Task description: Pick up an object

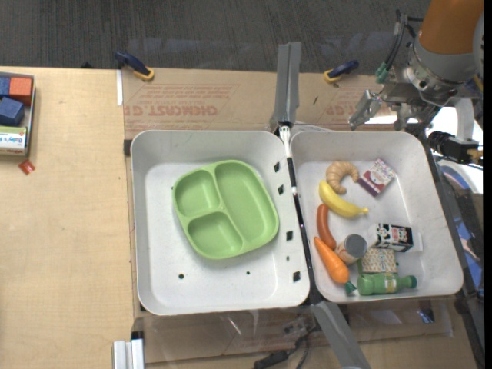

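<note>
The right bin (438, 198) holds several items: a croissant (342, 173), a banana (340, 201), a small red and white box (377, 177), a red sausage (326, 225), a carrot (332, 260), a grey can (354, 246), a black and white carton (395, 237) and a green bottle (384, 284). My gripper (388, 112) hangs above the bin's far rim, beyond the box. Its fingers stand apart and it is open, with nothing between them.
A green divided plate (224, 207) lies in the left bin (154, 283). A grey divider post (287, 91) rises between the bins. Clamps (134, 65) grip the cardboard at the back. Coloured blocks (15, 110) sit at the far left of the bench.
</note>
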`<state>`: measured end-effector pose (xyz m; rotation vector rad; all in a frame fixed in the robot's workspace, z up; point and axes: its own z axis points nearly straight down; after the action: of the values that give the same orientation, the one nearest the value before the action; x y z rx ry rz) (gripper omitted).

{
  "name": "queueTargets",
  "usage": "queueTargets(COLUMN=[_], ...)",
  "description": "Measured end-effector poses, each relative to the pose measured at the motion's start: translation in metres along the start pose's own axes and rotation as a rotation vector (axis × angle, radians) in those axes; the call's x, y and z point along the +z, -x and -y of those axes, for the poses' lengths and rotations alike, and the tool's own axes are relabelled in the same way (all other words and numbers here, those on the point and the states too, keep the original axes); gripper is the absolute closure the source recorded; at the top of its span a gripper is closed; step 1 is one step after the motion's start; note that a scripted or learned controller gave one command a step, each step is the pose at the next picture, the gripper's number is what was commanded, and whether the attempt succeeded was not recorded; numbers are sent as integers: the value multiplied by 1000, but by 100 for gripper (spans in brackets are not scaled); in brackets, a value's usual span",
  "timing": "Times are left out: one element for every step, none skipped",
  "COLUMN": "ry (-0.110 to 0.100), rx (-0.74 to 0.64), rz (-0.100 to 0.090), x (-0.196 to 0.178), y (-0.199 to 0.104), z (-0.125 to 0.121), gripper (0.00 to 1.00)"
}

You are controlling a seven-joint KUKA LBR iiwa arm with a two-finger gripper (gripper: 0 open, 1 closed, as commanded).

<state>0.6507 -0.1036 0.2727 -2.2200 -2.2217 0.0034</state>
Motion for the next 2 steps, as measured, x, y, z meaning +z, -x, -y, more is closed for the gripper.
queueTargets(ry=[-1, 14], rx=[4, 4], rz=[0, 3], x=[157, 174], y=[3, 32], z=[2, 54], gripper=[0, 0])
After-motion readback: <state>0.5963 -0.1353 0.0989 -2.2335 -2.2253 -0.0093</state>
